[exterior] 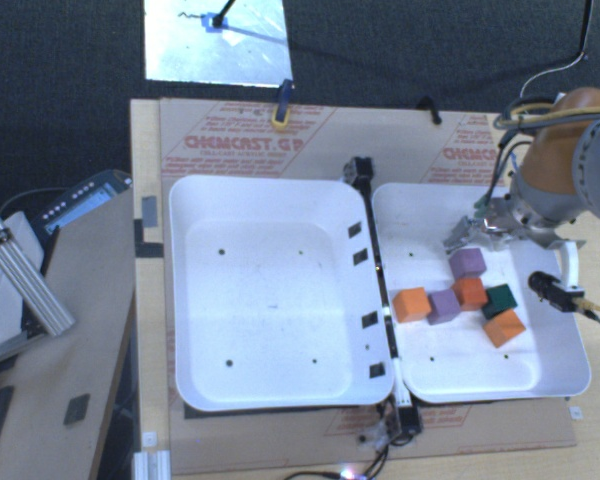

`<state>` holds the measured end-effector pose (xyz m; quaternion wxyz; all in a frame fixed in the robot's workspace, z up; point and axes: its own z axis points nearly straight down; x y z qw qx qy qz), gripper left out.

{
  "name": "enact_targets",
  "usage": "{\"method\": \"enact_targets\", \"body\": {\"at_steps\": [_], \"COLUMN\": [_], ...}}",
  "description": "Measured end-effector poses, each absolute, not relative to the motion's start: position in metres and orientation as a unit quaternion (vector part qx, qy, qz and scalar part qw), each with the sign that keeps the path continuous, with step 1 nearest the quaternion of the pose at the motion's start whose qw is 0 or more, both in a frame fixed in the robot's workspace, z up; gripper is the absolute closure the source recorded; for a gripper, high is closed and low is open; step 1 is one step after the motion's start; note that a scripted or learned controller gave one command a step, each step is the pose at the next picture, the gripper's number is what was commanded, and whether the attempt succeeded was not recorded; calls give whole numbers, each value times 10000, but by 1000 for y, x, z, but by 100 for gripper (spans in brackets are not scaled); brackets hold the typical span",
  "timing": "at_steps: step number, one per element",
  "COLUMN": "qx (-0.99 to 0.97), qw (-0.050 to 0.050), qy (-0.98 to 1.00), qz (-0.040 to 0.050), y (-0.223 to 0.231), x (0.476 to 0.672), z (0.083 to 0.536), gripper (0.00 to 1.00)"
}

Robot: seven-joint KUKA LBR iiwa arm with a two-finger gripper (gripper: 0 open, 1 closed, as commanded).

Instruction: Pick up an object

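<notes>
In the right bin (555, 373), the purple block (467, 262) lies just below the open, empty pincer (467, 232).

Dark carpet floor (60, 58); shiny metal sheet (216, 26); tan bench (90, 298).

Counter (230, 133): carries two bins side by side, mid-frame.
Left bin (195, 203): centre-left of the frame.
Right bin (550, 373): centre-right, touching the left bin along its edge.
Blocks (467, 295): clustered in the right bin, middle to lower right.
Gripper (470, 230): over the right bin's upper part, just above the blocks.
</notes>
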<state>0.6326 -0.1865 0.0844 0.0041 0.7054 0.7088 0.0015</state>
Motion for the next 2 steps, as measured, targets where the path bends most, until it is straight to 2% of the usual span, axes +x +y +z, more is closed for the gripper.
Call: {"method": "enact_targets", "body": {"at_steps": [1, 2], "qx": [7056, 7054], "qw": [0, 21], "qy": [7086, 7088], "qz": [1, 12], "y": [-166, -167], "x": [611, 613], "z": [84, 96], "gripper": [0, 100]}}
